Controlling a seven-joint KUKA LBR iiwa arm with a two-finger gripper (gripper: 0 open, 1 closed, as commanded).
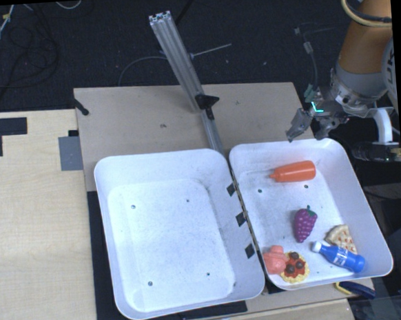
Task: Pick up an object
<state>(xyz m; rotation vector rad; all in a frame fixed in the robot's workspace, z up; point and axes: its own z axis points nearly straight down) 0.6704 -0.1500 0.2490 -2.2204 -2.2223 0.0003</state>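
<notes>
The right bin (354, 178) holds several toys: an orange carrot (293, 173) near its back, purple grapes (303, 223) in the middle, a blue bottle (340, 256) and a waffle piece (341, 236) at the front right, a pink toy (274, 258) and a round tart (294, 268) at the front left. My gripper (308, 127) hangs above the bin's back rim, behind and a bit right of the carrot. Its fingers look spread with nothing between them.
The left bin (119, 176) lies beside the right one, joined by black clips (240, 218). A slanted metal rail (183, 67) rises behind the bins. A yellow-handled item (354, 289) lies just past the right bin's front edge.
</notes>
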